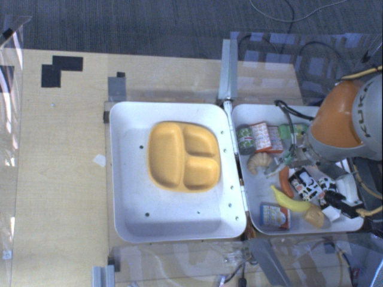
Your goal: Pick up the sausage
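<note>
Sausage [286, 184]: reddish-orange, short, lying slantwise in right bin, just below gripper [291, 158], partly hidden.

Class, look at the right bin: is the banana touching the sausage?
Touching. The camera view shows the banana's upper end lying against the sausage's lower part, with no white bin floor visible between them.

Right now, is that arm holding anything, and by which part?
It cannot be told: the gripper sits low over the sausage in the right bin, its tips hidden.
</note>
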Tool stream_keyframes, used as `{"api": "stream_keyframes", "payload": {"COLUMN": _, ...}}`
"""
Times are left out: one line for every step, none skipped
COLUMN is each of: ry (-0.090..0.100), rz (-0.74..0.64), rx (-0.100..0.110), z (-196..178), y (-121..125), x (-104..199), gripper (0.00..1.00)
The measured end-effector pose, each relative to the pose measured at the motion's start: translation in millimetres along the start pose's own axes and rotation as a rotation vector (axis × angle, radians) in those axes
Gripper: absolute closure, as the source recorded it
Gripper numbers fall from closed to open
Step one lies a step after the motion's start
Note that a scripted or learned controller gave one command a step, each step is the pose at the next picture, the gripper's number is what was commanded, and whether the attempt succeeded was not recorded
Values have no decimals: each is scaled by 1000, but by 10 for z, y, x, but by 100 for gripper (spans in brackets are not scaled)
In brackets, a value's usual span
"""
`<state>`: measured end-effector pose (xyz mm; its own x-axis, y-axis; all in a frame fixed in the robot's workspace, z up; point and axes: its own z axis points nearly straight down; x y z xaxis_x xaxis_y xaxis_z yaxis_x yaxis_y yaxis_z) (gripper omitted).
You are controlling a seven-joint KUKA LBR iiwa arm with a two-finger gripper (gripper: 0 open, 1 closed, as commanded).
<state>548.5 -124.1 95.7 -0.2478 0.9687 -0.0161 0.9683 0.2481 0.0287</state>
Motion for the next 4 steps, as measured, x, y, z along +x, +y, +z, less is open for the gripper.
{"api": "stream_keyframes", "payload": {"ry": -2, "rz": -1, "rx": -4, "z": -110, "y": 21, "x": -8, "gripper": 100}}
{"api": "stream_keyframes", "payload": {"ry": 9, "rz": 39, "rx": 13, "z": 41, "y": -416, "x": -119, "gripper": 100}}
{"api": "stream_keyframes", "payload": {"ry": 14, "rz": -8, "rx": 21, "z": -1172, "y": -266, "x": 716, "gripper": 100}}
{"api": "stream_keyframes", "payload": {"ry": 14, "rz": -8, "rx": 21, "z": -1172, "y": -267, "x": 715, "gripper": 0}}
